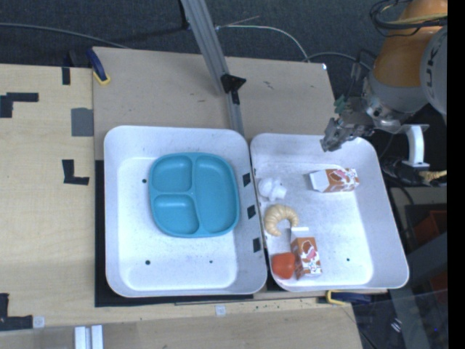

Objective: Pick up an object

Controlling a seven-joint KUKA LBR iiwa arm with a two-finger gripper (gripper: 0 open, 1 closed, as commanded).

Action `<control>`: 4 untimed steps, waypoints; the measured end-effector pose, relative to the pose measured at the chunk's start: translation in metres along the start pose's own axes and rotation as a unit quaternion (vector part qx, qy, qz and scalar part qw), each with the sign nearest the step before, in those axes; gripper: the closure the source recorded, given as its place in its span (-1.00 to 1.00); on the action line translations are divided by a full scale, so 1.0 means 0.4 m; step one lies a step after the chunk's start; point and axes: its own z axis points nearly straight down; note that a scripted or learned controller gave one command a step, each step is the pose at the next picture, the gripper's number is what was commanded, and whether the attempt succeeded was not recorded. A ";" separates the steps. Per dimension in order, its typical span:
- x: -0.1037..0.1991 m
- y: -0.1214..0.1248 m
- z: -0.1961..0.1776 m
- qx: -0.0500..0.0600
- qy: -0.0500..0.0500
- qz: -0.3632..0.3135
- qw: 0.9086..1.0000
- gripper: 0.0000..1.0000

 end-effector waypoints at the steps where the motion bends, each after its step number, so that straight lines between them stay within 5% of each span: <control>1: 0.154 -0.025 0.012 0.001 0.000 0.000 1.000 1.00; 4: 0.556 -0.034 0.002 0.000 0.000 0.000 1.000 1.00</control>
